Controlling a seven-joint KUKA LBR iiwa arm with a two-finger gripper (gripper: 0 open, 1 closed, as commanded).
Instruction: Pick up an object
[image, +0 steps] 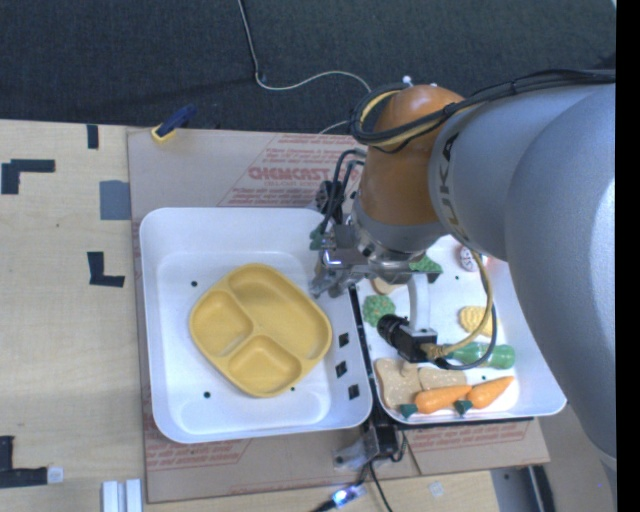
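My gripper (336, 268) hangs over the inner rims where the two bins meet, under the orange wrist band. The right bin (540, 385) holds several toy foods: an orange carrot (466, 395) at the front, a tan bread slice (398, 377) beside it, a dark green piece (378, 307), a lighter green piece (500, 356), a small yellow piece (472, 318) and a leafy green piece (428, 266) partly under the arm. Nothing shows between the gripper's tips. The arm hides the back of the right bin.
A yellow plate with three compartments (260, 328) lies in the middle of the left bin (160, 300). Both bins rest on a cardboard sheet (230, 170). A small yellow and blue clip (172, 122) lies at the cardboard's far left corner.
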